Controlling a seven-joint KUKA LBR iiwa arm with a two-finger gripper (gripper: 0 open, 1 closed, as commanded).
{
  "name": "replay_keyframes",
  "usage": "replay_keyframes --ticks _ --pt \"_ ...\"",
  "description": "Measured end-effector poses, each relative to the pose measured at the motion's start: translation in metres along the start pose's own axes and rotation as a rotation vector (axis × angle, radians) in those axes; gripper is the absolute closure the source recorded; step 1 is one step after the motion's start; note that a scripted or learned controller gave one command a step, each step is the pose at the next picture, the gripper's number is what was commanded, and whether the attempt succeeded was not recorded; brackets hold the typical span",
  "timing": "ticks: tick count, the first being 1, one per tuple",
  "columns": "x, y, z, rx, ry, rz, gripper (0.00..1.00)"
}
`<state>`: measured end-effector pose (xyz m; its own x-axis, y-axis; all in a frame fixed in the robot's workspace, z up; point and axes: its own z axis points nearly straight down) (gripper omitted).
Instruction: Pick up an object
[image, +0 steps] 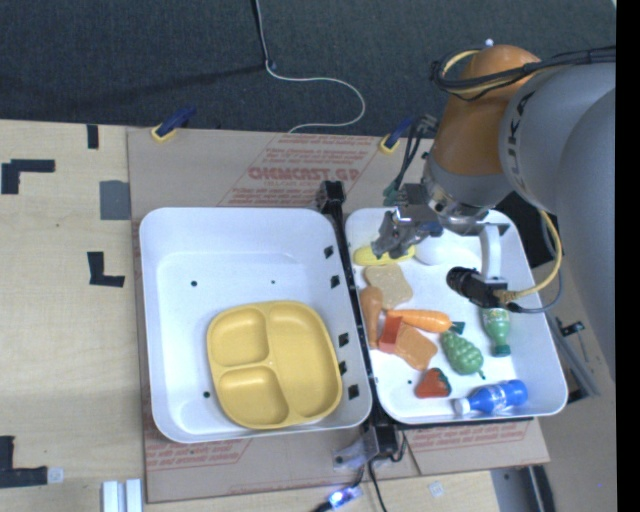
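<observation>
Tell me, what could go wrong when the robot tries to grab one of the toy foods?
The end effector hovers at the crowded far-left end of the right bin. The bread slice, carrot and orange block lie tightly packed, so it might nudge neighbours or pinch two together. It is also close to the bin's wall, which it might bump.

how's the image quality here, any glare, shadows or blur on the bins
Camera view: lighting is even and soft; the yellow plate casts a faint shadow on the left bin; the right bin looks bright but not blown out; the end effector is slightly soft; the small toys read clearly.
</observation>
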<state>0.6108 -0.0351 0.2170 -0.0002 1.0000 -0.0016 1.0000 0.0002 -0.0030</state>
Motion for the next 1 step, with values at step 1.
replay_keyframes --ticks 1 --pt "0.0001 0.0151 0.0000 -0.002 0.001 -0.002 1.00"
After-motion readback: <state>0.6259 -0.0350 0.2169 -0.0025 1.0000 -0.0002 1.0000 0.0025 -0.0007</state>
